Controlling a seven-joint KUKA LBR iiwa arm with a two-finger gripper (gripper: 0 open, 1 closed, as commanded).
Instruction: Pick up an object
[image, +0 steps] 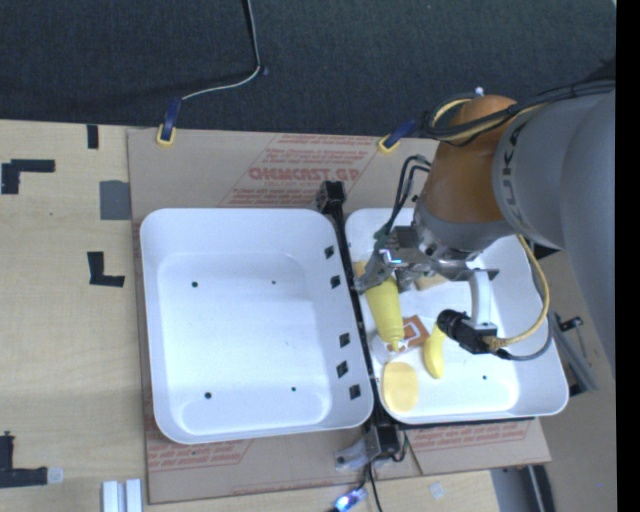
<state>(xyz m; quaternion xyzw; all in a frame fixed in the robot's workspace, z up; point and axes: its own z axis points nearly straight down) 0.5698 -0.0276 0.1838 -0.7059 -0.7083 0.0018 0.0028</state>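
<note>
The jaws cannot be read from here: we see the gripper (388, 268) low over the right bin (520, 400), but the wrist and its metal fittings hide whether it is open, closed or on anything, so we cannot tell. From the 1 camera above the bench, the gripper sits at the top end of a yellow bottle (384, 312), which lies in the right bin just beside the wall shared with the left bin (240, 320). The bottle's long axis runs roughly up and down the view, its upper end under the gripper and its lower end pointing toward a small label card (413, 329) and the front of the bin. Near it lie a banana (435, 354) and a pale yellow round piece (401, 385). In our judgement, the main risk is the divider: the bottle lies so close to that wall that a finger could strike it, or the round body could roll or slip out of an end-on pinch.
</note>
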